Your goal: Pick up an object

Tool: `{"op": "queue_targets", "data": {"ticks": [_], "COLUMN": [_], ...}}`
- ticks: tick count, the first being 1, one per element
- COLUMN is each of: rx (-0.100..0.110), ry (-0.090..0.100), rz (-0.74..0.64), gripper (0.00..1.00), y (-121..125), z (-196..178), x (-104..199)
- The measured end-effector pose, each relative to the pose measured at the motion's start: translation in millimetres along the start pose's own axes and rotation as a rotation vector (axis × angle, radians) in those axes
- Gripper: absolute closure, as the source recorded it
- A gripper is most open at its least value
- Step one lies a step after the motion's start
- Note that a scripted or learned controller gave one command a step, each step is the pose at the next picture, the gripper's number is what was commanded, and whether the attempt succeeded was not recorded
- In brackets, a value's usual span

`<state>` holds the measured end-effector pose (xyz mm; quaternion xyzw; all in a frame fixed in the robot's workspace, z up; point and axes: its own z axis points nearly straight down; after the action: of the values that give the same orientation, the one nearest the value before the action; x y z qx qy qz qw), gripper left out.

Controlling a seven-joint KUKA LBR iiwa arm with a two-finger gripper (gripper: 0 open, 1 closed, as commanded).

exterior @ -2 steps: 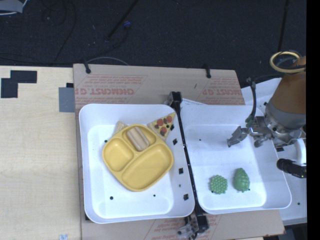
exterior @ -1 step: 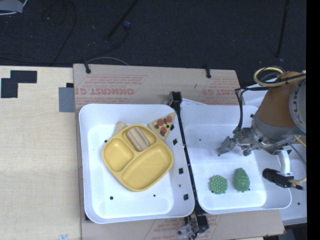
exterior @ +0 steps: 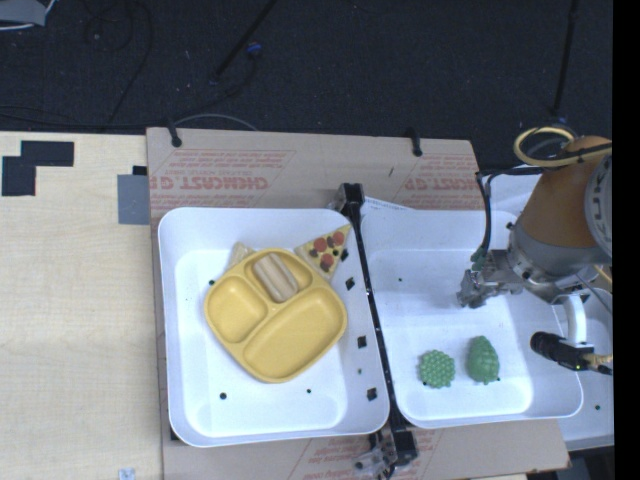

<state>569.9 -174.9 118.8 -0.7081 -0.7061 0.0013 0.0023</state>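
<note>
Two green things lie nearest the lens, low in the right bin (exterior: 560, 408): a bumpy round one (exterior: 436, 368) and a smoother oval one (exterior: 483, 359), just beside each other but apart. Either could serve as the object to pick up.

Above them, the end effector (exterior: 478, 290) hangs over the bare floor of the same bin, up and slightly left of the oval piece, with nothing between it and the plastic that I can make out. Whether it is wide or narrow I cannot tell; it is small and dark against the arm (exterior: 560, 218).

Over in the left bin (exterior: 190, 258) sits a yellow divided plate (exterior: 290, 333) with a tan piece (exterior: 275, 276) in one compartment and a pizza slice (exterior: 328, 250) touching its upper rim.

Risks, as I judge them: a straight descent from here would likely meet bare bin, not an object. Both green pieces look rounded, so an off-centre close could squirt one sideways. They lie close enough that reaching for one may nudge the other. They also sit near the bin's lower wall, which could block a finger.
</note>
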Motion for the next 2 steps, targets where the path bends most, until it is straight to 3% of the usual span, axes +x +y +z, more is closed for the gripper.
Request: {"op": "queue_targets", "data": {"ticks": [2], "rx": [-0.008], "ry": [-0.003], "rz": [-0.004], "gripper": [1.00], "y": [-4.6], "z": [-108.6], "x": [-14.0]}}
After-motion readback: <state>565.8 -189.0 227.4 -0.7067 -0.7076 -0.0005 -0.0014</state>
